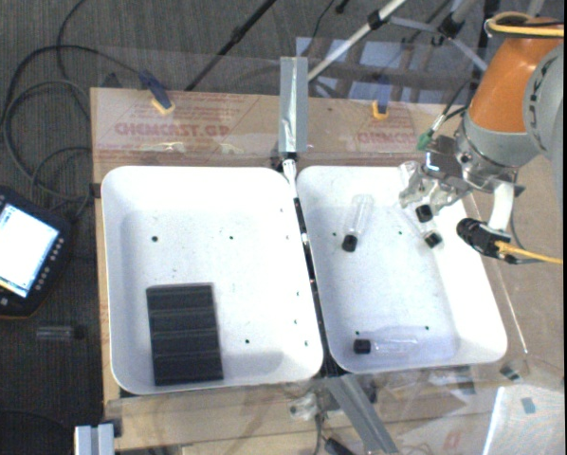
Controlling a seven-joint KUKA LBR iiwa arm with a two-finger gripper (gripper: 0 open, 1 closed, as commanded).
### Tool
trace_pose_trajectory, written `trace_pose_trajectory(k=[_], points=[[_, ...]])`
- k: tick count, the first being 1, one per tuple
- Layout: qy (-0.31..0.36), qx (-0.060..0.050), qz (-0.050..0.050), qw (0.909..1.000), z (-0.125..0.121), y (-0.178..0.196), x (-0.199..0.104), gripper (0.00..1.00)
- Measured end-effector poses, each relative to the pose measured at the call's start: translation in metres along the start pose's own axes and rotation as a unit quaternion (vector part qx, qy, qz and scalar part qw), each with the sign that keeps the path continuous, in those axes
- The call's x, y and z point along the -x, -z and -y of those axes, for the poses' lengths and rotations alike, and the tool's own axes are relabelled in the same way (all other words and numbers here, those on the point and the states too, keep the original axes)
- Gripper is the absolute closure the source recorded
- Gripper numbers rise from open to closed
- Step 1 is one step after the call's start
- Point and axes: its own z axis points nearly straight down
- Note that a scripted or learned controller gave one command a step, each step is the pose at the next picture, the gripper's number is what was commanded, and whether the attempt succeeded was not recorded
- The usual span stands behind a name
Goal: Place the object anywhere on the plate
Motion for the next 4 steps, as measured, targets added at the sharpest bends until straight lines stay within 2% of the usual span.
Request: trace_pose_trajectory(k=[1,2,3,4], points=[[0.043,0.0,-0.001,0.9991,0.03,-0.007,-0.044,1.0],[0.11,-0.001,-0.002,0.9939,0.07,-0.034,-0.134,1.0],[0.104,-0.001,-0.001,0.9946,0.139,-0.033,-0.179,1.0],[0.119,0.0,-0.001,0.9929,0.19,-0.003,-0.252,1.0]])
